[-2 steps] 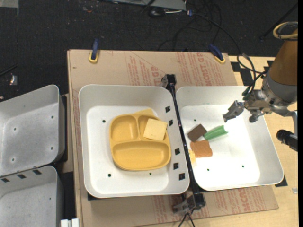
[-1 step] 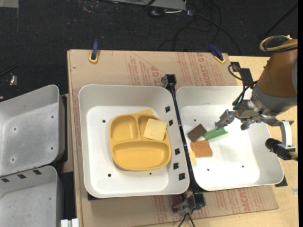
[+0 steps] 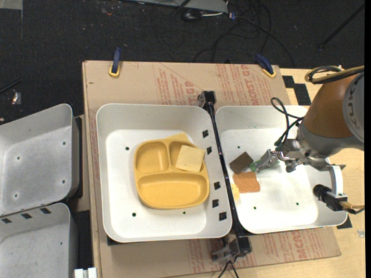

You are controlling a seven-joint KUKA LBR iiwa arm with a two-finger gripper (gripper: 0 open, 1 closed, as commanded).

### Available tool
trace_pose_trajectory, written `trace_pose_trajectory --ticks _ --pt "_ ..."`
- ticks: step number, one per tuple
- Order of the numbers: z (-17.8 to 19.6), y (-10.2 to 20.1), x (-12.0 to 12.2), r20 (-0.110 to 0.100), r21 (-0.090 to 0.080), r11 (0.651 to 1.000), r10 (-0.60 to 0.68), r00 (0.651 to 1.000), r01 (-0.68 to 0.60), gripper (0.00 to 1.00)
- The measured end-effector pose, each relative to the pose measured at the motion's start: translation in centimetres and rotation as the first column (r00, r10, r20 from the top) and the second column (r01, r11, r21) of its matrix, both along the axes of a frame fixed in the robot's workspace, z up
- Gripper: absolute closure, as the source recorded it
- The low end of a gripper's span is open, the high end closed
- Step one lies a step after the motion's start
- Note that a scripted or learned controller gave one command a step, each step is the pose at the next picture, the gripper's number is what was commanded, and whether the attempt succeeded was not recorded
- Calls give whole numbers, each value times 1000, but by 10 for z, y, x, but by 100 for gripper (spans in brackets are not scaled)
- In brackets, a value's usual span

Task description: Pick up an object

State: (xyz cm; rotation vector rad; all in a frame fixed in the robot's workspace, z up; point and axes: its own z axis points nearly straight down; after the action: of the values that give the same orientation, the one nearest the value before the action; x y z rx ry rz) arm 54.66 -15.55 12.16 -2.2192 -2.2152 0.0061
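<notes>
End effector (image 3: 261, 162), finger state indiscernible, beside brown block (image 3: 241, 162): centre squarely over the block before closing.

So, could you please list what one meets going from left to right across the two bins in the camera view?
Yellow divided plate → pale block on the plate's right side → brown block and orange block, roughly level with each other → gripper → orange band of the arm.

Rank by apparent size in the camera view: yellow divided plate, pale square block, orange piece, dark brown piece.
1. yellow divided plate
2. pale square block
3. orange piece and dark brown piece: too alike to separate.
</notes>
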Motion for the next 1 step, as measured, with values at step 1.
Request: trace_pose_trajectory --ticks 1 --pt "14 0 2 7 -2 1000 0 1000 0 100"
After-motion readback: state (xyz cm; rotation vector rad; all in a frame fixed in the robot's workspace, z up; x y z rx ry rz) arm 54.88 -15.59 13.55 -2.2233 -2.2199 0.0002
